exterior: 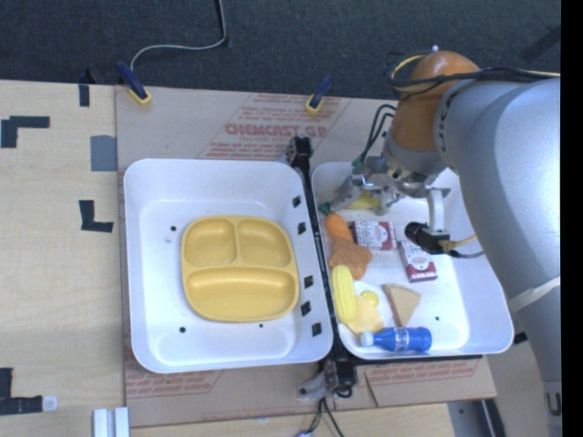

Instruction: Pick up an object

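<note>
1. Fingers first: from my seat I cannot tell whether they are wide or narrow. I see the gripper (369, 188) low over the far end of the right bin (481, 309), its tip lost in metal and glare, and nothing shows between the fingers.
2. The nearest candidates lie just below it: an orange carrot-like piece (338, 227), a small red-and-white carton (372, 235), and a tan lump (352, 259) touching the carrot piece.
3. Further toward me sit a yellow corn cob (343, 291), a tan wedge (401, 303), a second red carton (418, 263) and a blue bottle (399, 339) lying on its side.
4. I judge all of these to be light toy food, mostly stiff moulded plastic and likely slick; the cartons may crush a little.
5. For a hold I would take the carton across its short flat sides, or the corn cob across its width at the middle.
6. Room is tight: the pile hugs the bin wall beside the centre divider (308, 235), and pieces touch, so a closing finger may nudge a neighbour.
7. The left bin (150, 244) carries a yellow divided plate (240, 268) with open floor around it.
</note>
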`<state>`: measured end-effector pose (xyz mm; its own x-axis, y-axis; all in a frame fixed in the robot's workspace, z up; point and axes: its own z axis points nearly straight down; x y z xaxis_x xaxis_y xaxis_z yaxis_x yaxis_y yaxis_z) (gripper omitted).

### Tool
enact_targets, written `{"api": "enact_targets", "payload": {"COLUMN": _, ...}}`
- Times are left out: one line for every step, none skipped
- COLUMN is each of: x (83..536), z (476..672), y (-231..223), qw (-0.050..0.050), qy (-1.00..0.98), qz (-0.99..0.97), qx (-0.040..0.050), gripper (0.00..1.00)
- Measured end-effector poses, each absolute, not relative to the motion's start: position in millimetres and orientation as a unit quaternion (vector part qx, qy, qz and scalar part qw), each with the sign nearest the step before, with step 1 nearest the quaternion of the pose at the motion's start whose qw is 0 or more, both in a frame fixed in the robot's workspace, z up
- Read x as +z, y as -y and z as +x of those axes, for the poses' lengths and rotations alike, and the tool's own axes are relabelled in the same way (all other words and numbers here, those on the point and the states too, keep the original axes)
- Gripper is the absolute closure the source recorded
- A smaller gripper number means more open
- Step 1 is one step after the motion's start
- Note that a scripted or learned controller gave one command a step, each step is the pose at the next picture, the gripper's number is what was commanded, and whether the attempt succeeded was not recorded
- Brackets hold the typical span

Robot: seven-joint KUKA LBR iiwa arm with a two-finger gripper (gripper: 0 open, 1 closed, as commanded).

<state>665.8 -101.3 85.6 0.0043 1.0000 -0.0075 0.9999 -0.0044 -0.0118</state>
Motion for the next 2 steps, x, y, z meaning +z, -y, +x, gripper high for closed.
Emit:
{"api": "enact_targets", "payload": {"x": 85.5, "z": 665.9, "y": 101.9, "qw": 0.002, "qy": 0.706, "qz": -0.708, "qx": 0.0066, "gripper": 0.0}}
{"api": "enact_targets", "payload": {"x": 85.6, "z": 665.8, "y": 101.2, "qw": 0.001, "qy": 0.705, "qz": -0.709, "qx": 0.0068, "gripper": 0.0}}
